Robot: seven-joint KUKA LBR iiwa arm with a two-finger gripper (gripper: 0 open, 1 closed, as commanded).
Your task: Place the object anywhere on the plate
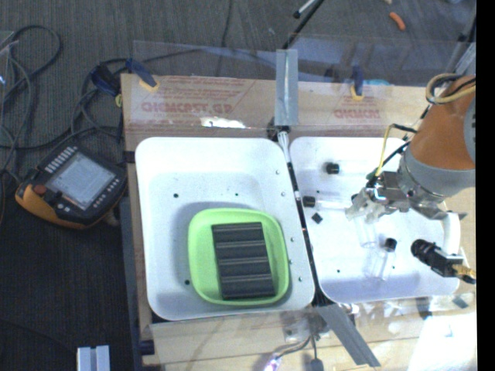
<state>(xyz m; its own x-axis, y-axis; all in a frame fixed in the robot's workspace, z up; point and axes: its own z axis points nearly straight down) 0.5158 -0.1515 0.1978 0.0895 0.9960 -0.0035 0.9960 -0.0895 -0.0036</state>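
A lime-green square plate (200,247) lies in the left white bin (158,199), toward its front. A dark grey ribbed block (244,260) rests flat on the plate and covers most of its middle. My gripper (370,207) hangs over the right bin (340,273), well to the right of the plate and apart from the block. The grey arm with its orange band (447,134) reaches in from the right edge. Nothing shows in the gripper.
Several small black bits lie in the right bin, among them one (332,168) near its back and one (389,244) near the front. A raised divider (298,207) runs between the bins. A teach pendant (73,184) lies on the floor at the left.
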